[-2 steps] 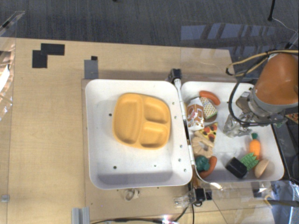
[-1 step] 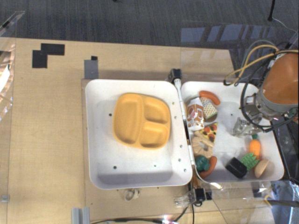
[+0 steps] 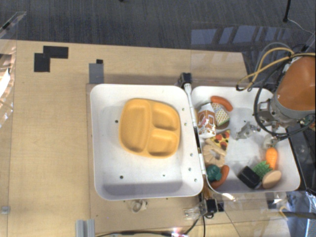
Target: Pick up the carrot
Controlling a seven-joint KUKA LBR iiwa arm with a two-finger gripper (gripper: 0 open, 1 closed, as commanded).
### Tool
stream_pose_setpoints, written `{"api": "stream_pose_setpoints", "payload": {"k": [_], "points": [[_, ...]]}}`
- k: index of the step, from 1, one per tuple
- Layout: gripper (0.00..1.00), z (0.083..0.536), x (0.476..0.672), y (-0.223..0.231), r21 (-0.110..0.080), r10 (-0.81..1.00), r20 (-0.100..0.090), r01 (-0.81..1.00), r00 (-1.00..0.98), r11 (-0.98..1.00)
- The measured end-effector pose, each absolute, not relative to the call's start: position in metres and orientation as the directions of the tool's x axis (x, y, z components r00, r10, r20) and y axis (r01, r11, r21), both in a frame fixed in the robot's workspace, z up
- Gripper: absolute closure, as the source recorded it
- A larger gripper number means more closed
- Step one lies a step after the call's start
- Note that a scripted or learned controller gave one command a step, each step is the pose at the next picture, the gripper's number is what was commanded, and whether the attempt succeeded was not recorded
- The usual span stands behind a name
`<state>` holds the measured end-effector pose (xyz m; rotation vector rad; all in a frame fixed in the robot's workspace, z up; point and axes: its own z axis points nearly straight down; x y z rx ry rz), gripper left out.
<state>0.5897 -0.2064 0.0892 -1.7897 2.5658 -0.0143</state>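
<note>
The carrot (image 3: 271, 157) is orange with a green leafy end (image 3: 262, 168). It lies near the front right of the right bin (image 3: 243, 110), pointing away from the front wall. My gripper (image 3: 257, 136) hangs below the grey wrist and orange band (image 3: 297, 83). It is just behind and to the left of the carrot. It is open, with bare bin floor between its fingers. One finger (image 3: 245, 131) is out to the left and the other (image 3: 270, 142) is close above the carrot's tip. I cannot tell whether that finger touches the carrot.
A yellow compartment tray (image 3: 149, 127) sits in the left bin (image 3: 106, 132). Along the right bin's left side lie a sausage (image 3: 221, 102), a small carton (image 3: 206, 121), a pizza slice (image 3: 220, 140) and green and red toys (image 3: 217, 173). A black block (image 3: 249, 177) and a beige lump (image 3: 272, 178) flank the carrot's leaves.
</note>
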Motion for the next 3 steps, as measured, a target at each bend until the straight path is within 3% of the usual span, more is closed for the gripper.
{"api": "stream_pose_setpoints", "payload": {"k": [1,2,3], "points": [[0.00,0.095,0.548,-0.203,-0.009,-0.993,-0.004,-0.993,0.121,-0.121],[0.00,0.128,0.515,-0.197,-0.019,-0.920,0.005,-0.920,0.391,-0.391],[0.00,0.107,0.531,-0.200,-0.027,-0.936,0.022,-0.936,0.351,-0.351]]}}
